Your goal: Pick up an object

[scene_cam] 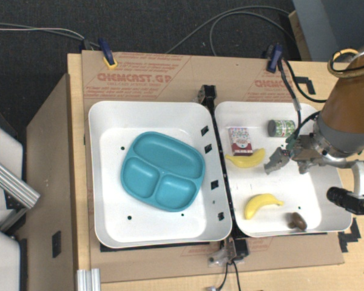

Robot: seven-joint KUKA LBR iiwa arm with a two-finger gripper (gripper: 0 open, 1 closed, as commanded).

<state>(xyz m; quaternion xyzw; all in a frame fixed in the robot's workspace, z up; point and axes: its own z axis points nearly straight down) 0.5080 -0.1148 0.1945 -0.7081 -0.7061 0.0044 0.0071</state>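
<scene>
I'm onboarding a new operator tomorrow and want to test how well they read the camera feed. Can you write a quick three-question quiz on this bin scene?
1. True or false: the teal divided plate lies in the same bin as the bananas.
2. How many bananas are in the right bin?
3. Which item lies nearest the gripper? A) the small green can B) the brown lump C) the teal divided plate

Key
1. False: the plate lies alone in the left bin.
2. Two: the upper banana below the red and white packet, and the lower banana.
3. A.
</scene>
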